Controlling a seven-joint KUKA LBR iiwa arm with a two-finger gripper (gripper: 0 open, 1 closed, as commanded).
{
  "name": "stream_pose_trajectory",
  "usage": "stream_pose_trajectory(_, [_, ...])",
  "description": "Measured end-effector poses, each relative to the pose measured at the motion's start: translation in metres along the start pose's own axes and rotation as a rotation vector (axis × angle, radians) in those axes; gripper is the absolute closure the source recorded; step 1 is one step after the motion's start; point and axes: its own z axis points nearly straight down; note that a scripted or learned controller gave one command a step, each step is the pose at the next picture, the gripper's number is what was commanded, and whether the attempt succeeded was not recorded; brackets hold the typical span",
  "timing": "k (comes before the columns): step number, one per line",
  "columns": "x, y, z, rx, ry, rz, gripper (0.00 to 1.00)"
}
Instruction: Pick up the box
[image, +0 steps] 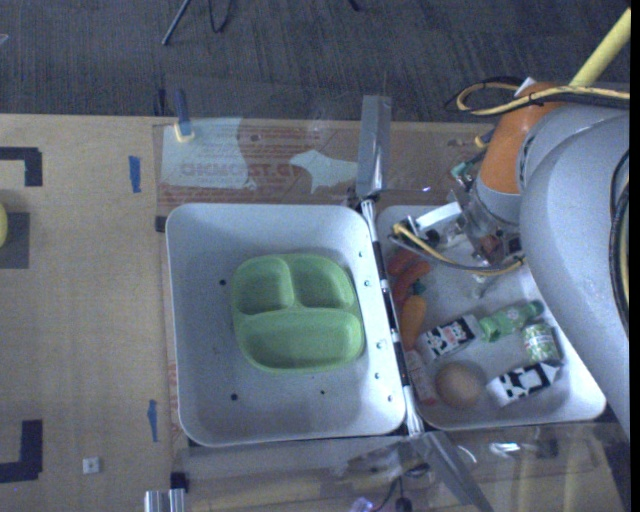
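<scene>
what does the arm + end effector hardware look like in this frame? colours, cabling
The arm is a bulky, rounded grey body with an orange band above the wrist. Yellow and black cables loop over its top, and more yellow wiring hangs around the wrist. The end effector is a cluttered dark and white assembly; its finer detail is too blurred to make out.

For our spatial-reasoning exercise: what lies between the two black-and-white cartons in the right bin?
In the camera view, a brown egg-shaped object lies between the two black-and-white patterned cartons.
</scene>
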Motion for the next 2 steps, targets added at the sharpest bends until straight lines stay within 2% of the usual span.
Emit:
stream_pose_trajectory(1, [0.002,-0.001,-0.011,-0.004,0.005,-0.005,1.0])
stream_pose_trajectory(2, [0.006,-0.024,-0.204,-0.002,0.008,0.108,1.0])
